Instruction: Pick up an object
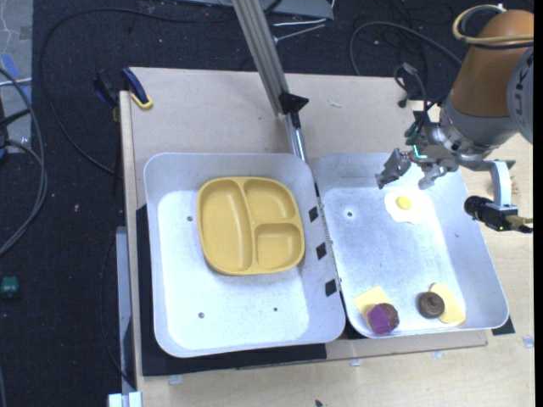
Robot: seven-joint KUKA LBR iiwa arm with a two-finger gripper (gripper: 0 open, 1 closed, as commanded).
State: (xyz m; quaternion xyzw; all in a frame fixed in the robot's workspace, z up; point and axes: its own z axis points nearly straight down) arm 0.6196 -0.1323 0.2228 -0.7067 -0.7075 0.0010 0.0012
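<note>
In the right bin point(373, 253) lie a fried egg point(405, 205) near the back, a purple round piece point(383, 317) on a yellow slice point(368, 300) at the front, and a brown round piece point(431, 304) on another yellow slice point(451, 307) at the front right. My gripper point(414, 173) hangs just above the bin's back edge, right behind the egg. Its two fingers stand spread apart with nothing between them. The grey arm with its orange band point(496, 41) comes in from the upper right.
The left bin point(182, 312) holds a yellow divided tray point(251, 225). A slanted metal pole point(265, 49) runs down to the gap between the bins. Black clips point(322, 248) sit along the divide. Cables lie on the dark floor around the bench.
</note>
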